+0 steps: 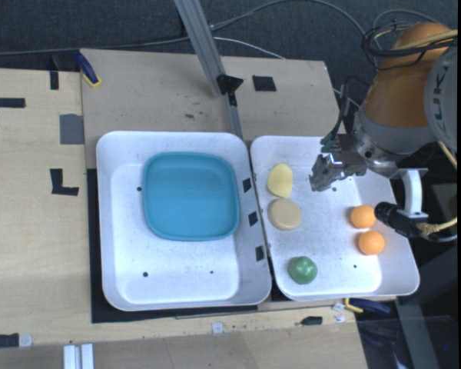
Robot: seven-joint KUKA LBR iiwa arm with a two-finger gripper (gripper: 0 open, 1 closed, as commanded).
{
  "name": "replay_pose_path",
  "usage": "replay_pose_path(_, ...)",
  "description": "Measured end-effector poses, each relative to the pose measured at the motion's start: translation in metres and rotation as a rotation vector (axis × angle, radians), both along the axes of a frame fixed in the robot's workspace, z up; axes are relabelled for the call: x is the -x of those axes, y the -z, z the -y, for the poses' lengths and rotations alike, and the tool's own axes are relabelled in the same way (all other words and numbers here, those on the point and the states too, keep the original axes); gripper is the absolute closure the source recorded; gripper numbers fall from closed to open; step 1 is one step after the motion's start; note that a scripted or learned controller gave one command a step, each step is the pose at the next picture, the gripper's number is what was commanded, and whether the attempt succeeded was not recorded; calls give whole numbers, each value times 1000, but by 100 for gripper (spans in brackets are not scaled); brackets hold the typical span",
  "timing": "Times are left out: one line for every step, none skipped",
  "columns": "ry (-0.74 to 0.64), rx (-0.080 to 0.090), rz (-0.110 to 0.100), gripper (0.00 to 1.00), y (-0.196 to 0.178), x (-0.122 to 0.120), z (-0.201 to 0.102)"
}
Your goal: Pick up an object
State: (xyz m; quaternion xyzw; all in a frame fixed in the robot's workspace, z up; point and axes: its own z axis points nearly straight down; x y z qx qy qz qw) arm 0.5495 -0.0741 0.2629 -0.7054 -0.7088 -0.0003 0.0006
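Jaw state cannot be told: the gripper (323, 177) is small and dark against the right bin (392, 287), and you see nothing between its tips. It hangs over the upper middle of that bin, above bare white floor. Note the bare room below it, in the bin's centre. A yellow piece (280, 181) lies near it, toward the left wall, with a beige piece (284, 214) just below. A green ball (302, 269) sits near the front edge. Two orange balls (362, 217) lie close together at the right side. The left bin (111, 229) holds a blue plate (190, 195).
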Motion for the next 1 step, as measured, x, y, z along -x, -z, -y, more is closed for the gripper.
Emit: replay_pose_path(1, 1, -2, 100, 16, -24, -49)
